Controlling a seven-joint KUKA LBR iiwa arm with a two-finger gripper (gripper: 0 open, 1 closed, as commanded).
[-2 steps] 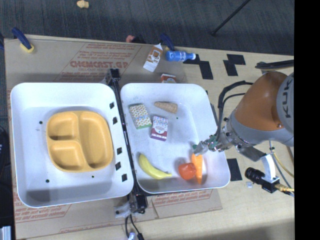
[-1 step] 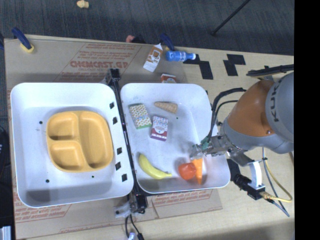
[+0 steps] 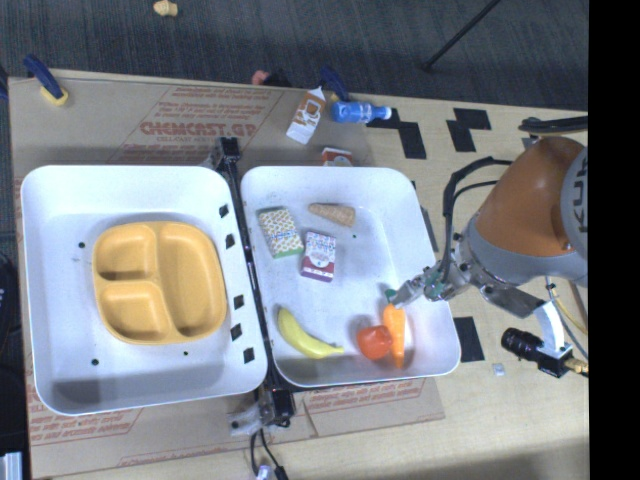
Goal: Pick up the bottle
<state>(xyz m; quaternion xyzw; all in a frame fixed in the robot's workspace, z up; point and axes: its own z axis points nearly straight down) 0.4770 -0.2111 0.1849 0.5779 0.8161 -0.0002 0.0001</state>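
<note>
Bottle (image 3: 358,112) lies outside the bins — jaws (image 3: 412,291), state unclear, hover above carrot (image 3: 397,332) and tomato (image 3: 374,341).

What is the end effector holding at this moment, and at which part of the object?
It cannot be told. The end effector is low over the right bin, just above the carrot, but it is too small to judge. The bottle lies outside the bins.

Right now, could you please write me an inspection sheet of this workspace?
Surface: cardboard-covered bench bearing left bin and right bin.
Job's things: blue bottle lying on the bench beyond the right bin.
Clutter: yellow tray, banana, tomato, carrot, two small cartons, cone.
Grippers: pincer above the carrot, holding nothing.
Cables: black cable beside the arm.
Surroundings: dark carpet.
</note>
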